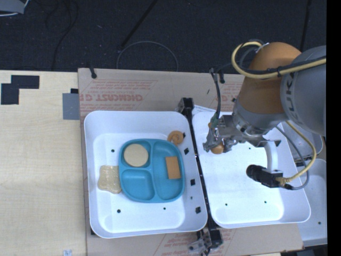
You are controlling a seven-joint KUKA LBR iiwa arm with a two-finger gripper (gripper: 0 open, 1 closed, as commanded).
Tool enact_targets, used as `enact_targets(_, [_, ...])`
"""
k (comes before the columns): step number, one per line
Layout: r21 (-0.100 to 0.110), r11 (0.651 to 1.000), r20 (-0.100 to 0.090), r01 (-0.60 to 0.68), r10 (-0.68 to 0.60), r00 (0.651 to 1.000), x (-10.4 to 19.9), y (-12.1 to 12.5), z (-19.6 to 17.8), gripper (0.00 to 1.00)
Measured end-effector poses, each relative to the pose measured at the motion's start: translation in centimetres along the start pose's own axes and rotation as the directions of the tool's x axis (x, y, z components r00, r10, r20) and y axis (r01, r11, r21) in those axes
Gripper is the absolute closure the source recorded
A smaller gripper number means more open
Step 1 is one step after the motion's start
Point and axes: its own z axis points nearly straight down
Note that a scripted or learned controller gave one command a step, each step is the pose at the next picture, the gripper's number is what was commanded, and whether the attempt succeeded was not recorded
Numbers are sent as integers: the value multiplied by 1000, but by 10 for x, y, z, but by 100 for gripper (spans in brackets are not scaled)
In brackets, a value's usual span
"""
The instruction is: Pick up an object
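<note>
Hovering over the left part of the right bin, the gripper is being seen closed narrowly around a small tan round object, which is being gripped between its fingers. In the left bin, a blue divided tray is being occupied by a round cracker and an orange block.
</note>
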Motion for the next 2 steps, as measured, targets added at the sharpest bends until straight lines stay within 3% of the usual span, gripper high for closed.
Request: enact_targets(2, [1, 1000, 0, 2, -2, 1000, 99, -6, -2, 100])
